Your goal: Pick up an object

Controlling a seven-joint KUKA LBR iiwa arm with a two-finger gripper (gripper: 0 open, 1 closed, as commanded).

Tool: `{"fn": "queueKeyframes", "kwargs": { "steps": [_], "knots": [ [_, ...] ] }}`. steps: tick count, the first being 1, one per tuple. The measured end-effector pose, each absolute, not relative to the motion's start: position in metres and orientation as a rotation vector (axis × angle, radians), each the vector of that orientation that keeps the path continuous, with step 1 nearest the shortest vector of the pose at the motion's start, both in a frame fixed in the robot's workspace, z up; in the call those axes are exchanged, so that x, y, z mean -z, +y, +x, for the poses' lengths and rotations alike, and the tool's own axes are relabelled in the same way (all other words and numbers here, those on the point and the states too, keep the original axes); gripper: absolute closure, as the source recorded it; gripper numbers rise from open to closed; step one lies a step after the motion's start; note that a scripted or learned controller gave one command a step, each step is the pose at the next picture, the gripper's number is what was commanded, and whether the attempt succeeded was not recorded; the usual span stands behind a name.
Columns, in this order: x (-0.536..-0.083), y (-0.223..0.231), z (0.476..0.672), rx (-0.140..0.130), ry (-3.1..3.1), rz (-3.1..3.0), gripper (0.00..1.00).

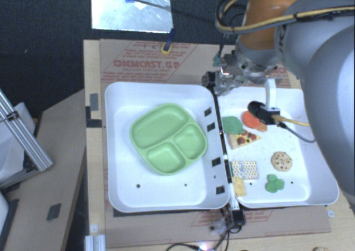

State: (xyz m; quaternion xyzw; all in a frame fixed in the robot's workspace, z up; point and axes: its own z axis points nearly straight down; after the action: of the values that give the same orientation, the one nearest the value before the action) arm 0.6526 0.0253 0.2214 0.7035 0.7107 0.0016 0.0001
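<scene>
The right bin (pixel 302 133) holds several toy foods: a green leaf (pixel 231 124), a pizza slice (pixel 244 139), a red-orange piece (pixel 253 120), a cookie (pixel 282 161), a checked cracker (pixel 244 169), a yellow strip (pixel 238 186) and a small green piece (pixel 274 184). My gripper (pixel 223 83) hangs over the far left corner of that bin, close to the divider between the bins. It is above and behind the leaf and pizza slice, apart from them. I see nothing held in it.
The left bin (pixel 119 150) carries a light green divided plate (pixel 169 137) at its middle. The grey arm covers the right bin's far right side. A shiny sheet (pixel 132 0) lies beyond the bench at the back.
</scene>
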Motion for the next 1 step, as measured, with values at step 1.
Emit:
{"fn": "queueKeyframes", "kwargs": {
  "steps": [1],
  "knots": [
    [-0.2247, 0.0682, 0.6611, -0.006, 2.230, 2.211, 1.00]
  ]
}}
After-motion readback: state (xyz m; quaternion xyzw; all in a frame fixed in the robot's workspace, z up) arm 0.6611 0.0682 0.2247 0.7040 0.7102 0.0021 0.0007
